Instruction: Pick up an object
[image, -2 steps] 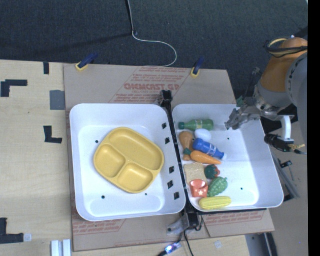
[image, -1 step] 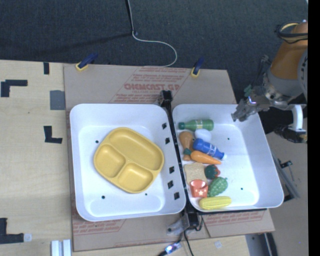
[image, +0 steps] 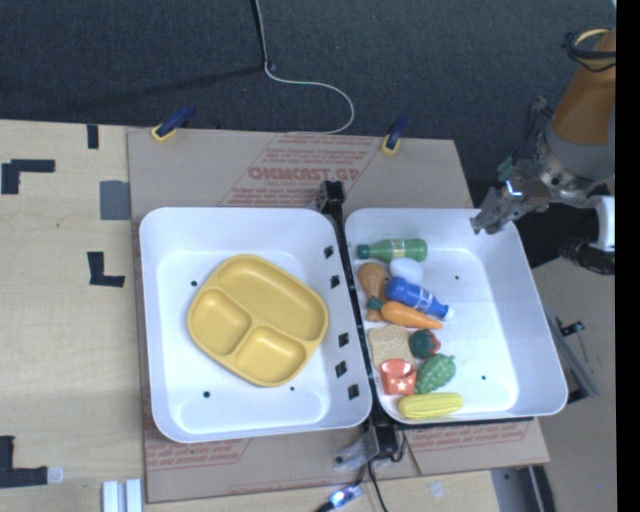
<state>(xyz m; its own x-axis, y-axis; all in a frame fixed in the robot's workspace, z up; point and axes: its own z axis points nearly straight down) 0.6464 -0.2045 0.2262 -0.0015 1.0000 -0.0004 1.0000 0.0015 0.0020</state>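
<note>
At the upper right of the camera view, the arm (image: 580, 110) enters from the right edge, its orange band uppermost and the grey wrist angled down and to the left. The gripper (image: 492, 215) hangs at the far right corner of the right bin (image: 500, 300), above the rim; nothing shows between its fingers, and whether they are spread or closed cannot be told.

The objects lie clustered along the left wall of the right bin. The green bottle (image: 393, 250) lies on its side, long axis running left to right, at the top of the cluster. Below it, the blue bottle (image: 414, 296) lies tilted, long axis slanting down to the right, with a white cap end toward the upper left. The carrot (image: 408, 316) lies just beneath, pointing right. Further down sit a red cup (image: 397, 377), a green bunch (image: 436, 373), and a corn cob (image: 431, 405) lying left to right by the near wall.

The left bin (image: 170, 300) holds a yellow divided tray (image: 257, 318).

The cardboard sheet (image: 290, 165) under the bins carries red printing, partly legible as "CHEMCAST".
</note>
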